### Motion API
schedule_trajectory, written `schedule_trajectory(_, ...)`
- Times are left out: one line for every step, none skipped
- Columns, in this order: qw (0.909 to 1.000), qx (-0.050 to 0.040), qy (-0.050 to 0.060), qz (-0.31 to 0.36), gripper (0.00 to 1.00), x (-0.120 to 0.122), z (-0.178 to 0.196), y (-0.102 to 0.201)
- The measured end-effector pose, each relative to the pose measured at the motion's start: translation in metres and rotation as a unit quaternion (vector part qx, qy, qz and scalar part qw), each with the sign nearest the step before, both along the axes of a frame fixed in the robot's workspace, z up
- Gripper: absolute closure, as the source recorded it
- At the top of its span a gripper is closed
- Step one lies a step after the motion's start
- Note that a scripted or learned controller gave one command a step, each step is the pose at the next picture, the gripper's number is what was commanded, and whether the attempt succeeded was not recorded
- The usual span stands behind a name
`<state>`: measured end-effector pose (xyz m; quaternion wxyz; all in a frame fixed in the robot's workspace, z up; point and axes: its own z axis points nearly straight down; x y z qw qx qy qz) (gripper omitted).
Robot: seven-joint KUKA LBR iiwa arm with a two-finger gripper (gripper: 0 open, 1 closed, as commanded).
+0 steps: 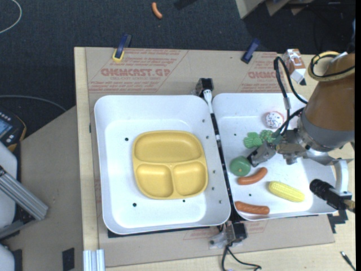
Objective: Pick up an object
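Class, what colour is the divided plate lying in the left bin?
Yellow. The divided plate shows best in the camera view, in the left bin.

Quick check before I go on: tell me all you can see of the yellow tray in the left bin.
The yellow tray is a rounded, glossy plate that looks like moulded plastic, split into three sections: one wide section along the far side and two smaller ones along the near side. It lies flat, right side up, near the middle of the left bin, resting on the bin's white floor. Nothing sits in its sections, and it is apart from the bin's walls. The toy food lies in the other bin, and the hand is over there too.
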<state>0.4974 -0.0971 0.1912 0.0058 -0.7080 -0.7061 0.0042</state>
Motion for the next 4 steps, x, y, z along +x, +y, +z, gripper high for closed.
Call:
schedule_trajectory(1.0,-0.0008,-0.007,0.001,0.0,0.003,0.006,0.0)
schedule_trajectory(1.0,0.0001,-0.003,0.001,0.0,-0.001,-0.057,0.002)
schedule_trajectory(1.0,-0.0002,-0.005,0.001,0.0,-0.002,-0.109,0.003)
schedule_trajectory(1.0,-0.0011,-0.008,0.0,1.0,-0.001,-0.096,0.003)
